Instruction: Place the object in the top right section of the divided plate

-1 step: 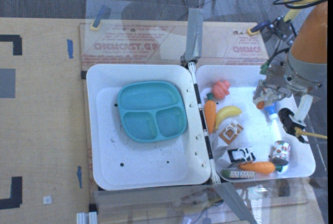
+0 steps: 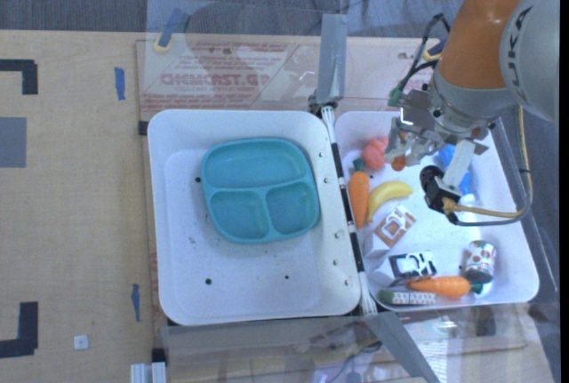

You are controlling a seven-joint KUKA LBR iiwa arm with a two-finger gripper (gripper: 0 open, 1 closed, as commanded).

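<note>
On the left of the counter (image 2: 71, 195) we see the left bin (image 2: 178, 283), and in it the teal divided plate (image 2: 260, 189), lying flat near the bin's middle with nothing in any section. It has one long section on its far side and two smaller ones on its near side; we judge the goal to be the right end of that far part, though which section counts as top right is our reading only. The plate sits free of the bin walls, which leaves room to come down over it from above.

Moving right across the divider, the right bin (image 2: 520, 283) holds the loose things: a carrot (image 2: 358, 195) against the left wall, a banana (image 2: 391, 192) just beside it, a reddish strawberry-like piece (image 2: 374, 154) beyond them, a small patterned box (image 2: 394, 227), and on the near side a second carrot (image 2: 440, 287) and a small can (image 2: 478, 259).

Over the far part of this bin hangs the tool (image 2: 411, 150), pointing down close to the reddish piece and a small red bit beside it. Whether it is open, closed or gripping anything we cannot tell; the wrist hides that. So we judge that the object is in the right bin, not yet carried, and the pick comes first.
</note>
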